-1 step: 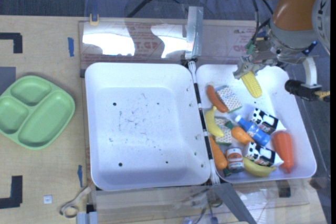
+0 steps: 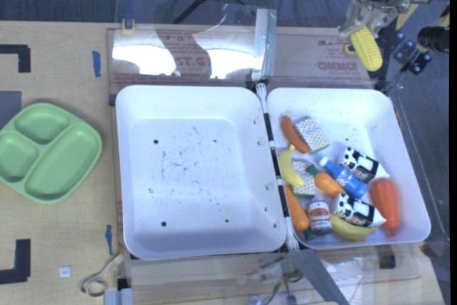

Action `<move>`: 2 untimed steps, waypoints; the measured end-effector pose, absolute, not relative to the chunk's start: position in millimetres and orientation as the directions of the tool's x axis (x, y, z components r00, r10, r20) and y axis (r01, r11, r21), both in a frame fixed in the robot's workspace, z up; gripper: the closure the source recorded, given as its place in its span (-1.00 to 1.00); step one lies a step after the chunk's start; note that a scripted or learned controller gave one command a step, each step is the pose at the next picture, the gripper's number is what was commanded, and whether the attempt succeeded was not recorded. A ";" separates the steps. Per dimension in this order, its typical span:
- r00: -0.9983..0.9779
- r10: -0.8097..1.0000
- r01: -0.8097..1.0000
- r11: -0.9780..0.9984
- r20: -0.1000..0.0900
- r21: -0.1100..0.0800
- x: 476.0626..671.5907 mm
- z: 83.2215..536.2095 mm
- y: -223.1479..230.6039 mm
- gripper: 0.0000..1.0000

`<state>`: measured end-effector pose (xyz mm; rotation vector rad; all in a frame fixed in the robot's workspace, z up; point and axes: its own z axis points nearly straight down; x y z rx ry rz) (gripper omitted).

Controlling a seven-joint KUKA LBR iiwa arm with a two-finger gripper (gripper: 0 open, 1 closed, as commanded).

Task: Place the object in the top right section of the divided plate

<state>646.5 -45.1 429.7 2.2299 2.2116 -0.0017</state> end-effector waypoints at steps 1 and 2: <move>0.023 1.000 1.000 -0.023 0.000 -0.003 569.0 330.8 37.9 1.00; 0.276 0.961 0.961 -0.276 -0.001 -0.006 582.2 250.2 80.7 1.00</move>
